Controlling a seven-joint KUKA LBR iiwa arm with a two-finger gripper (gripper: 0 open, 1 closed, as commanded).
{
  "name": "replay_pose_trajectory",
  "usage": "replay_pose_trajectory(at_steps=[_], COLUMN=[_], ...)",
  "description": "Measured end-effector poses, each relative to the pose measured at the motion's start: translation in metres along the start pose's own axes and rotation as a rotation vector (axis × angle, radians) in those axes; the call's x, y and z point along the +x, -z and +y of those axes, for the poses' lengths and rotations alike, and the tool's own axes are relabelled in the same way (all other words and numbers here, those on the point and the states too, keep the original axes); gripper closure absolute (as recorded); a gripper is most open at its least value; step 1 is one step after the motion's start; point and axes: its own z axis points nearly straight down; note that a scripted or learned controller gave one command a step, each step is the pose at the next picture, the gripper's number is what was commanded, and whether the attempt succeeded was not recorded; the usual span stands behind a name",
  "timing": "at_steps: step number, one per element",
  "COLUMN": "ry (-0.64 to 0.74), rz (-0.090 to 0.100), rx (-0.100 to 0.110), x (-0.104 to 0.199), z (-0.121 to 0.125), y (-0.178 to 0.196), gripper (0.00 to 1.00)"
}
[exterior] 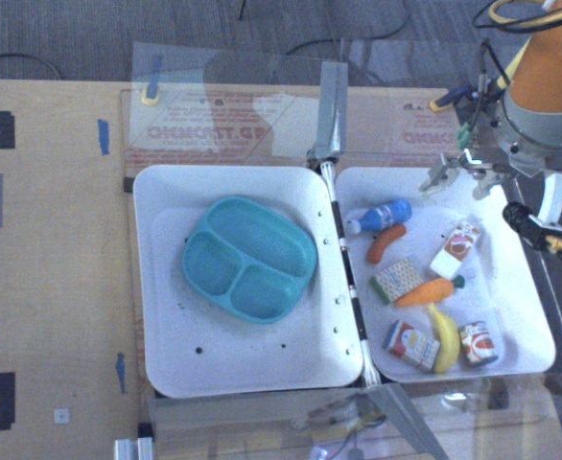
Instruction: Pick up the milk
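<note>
White milk carton [456,245] lies below gripper [463,172], apart; gripper seemingly spread.

The milk [457,245] I'm after is a small white carton with a red and brown print. It lies tipped on its side in the right bin [530,295], near the far right wall, just above the carrot [429,291].
</note>
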Motion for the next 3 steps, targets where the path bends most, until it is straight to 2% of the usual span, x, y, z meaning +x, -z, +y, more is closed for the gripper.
replay_pose_trajectory(at_steps=[1, 2, 3], ry=[0.093, -0.014, 0.103], rz=[0.0, -0.001, 0.005], rx=[0.0, -0.003, -0.006], x=[-0.052, -0.072, -0.082], z=[-0.056, -0.051, 0.009], y=[-0.051, -0.142, -0.15], gripper=[0.0, 0.0, 0.0])
